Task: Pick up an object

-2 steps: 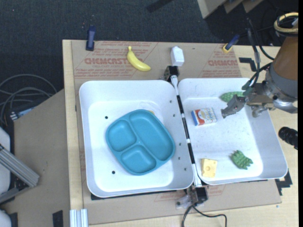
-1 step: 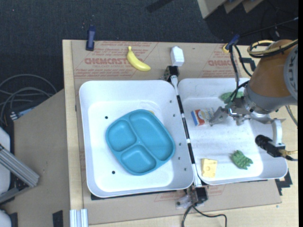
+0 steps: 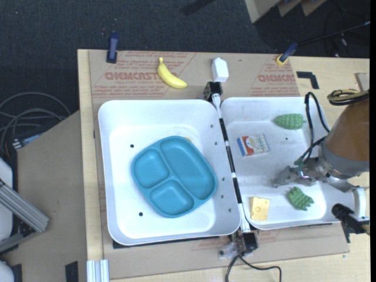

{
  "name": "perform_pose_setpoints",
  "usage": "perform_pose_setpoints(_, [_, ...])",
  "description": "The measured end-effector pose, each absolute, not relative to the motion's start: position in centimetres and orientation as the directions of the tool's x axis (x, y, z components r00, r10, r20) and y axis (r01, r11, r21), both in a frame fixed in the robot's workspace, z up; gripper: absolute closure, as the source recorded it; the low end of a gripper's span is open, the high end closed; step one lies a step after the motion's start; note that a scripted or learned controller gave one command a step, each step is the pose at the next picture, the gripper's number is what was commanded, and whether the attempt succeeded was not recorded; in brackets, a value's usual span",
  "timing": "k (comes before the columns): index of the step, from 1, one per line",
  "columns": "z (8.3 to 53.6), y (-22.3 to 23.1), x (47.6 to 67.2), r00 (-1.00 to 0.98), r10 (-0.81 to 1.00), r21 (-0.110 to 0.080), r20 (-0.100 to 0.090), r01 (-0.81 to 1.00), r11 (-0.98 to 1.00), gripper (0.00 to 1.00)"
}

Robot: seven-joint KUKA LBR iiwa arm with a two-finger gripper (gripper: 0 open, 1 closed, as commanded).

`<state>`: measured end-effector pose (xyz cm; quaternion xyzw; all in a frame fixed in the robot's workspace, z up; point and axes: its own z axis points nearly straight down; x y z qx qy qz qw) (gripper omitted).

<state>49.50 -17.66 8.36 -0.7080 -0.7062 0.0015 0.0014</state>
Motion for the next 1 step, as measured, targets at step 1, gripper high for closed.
perform_pose_setpoints(1, [8.44,-18.07,47.86,0.001,1.000,-0.003,0.002,1.000,-0.001,0.00])
